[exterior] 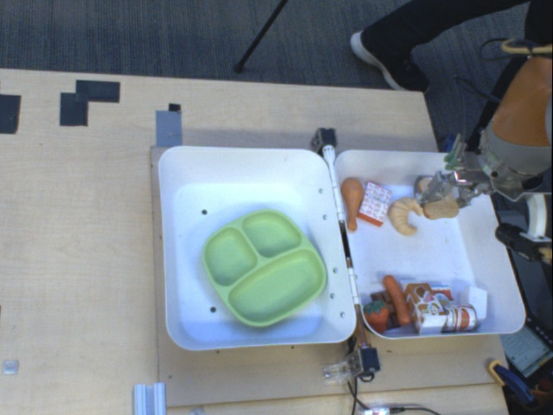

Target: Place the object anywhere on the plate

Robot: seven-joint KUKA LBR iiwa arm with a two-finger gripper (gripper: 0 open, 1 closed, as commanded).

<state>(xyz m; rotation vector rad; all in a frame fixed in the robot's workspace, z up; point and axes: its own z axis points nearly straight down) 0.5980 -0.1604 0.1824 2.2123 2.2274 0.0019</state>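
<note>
Bench (78,232) of pale wood, bearing two shallow white bins side by side, touching along a hinged seam at the middle. Left bin (186,197) with a broad band of bare white floor along its far and left walls, open room on every side of a green plate (263,268) lying near its middle. Plate split into three compartments, two small at the far side and one long at the near side, all bare. Right bin (484,258) more crowded: along its far wall a tan drumstick-shaped toy (351,199) just beside the seam, a small red-and-white packet (375,204) next to it, then a pale croissant-shaped toy (404,215). Bare white floor across the middle of this bin. In its near corner a tight cluster: an orange carrot (395,298), a tomato-like red piece (377,316), a red-and-white carton (425,299) and a can (449,320) lying on its side. Gripper (439,195) low over the far right part of the right bin, at the end of the grey and orange arm (518,119), just right of the croissant. Beige rounded object (441,208) right under the fingertips, touching or nearly so; cannot tell whether held, nor whether the pincer is wide or narrow. Object well apart from the plate, with the seam wall between them.
</note>
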